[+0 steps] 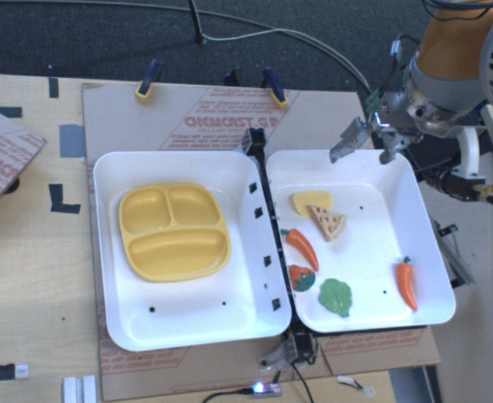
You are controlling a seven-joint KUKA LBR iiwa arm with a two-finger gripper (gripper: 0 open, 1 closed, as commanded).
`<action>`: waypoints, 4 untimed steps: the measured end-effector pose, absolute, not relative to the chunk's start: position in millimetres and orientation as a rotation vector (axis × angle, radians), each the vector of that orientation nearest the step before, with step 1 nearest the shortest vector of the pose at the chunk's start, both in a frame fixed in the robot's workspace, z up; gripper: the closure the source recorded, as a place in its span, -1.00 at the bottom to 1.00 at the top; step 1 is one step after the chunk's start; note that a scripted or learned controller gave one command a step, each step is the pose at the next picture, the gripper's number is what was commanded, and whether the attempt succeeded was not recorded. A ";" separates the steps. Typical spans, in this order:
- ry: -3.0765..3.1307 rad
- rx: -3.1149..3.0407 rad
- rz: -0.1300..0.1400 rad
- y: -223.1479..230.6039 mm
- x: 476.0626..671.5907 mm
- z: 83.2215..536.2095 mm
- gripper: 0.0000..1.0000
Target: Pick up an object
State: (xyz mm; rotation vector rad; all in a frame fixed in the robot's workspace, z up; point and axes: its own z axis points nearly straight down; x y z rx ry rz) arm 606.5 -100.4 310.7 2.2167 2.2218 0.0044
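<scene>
My gripper hangs over the far edge of the right bin, open, with nothing between its two fingers. Below it in the right bin lie a yellow cheese piece, a pizza slice, an orange pepper, a small tomato, a green leafy piece and a carrot near the right wall. The cheese and pizza are the closest things to the gripper, a little toward the near side and left of it.
A yellow divided tray lies in the left bin. Black clips run along the divider between the bins. Two blue-and-yellow clamps hold the cardboard at the back. Cables cross behind the bench.
</scene>
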 end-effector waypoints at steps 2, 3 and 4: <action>2.222 2.220 0.000 -85.0 622.9 360.4 1.00; 2.229 2.228 -0.013 -65.1 561.8 219.0 1.00; 2.222 2.222 -0.001 -65.9 564.3 224.7 -1.00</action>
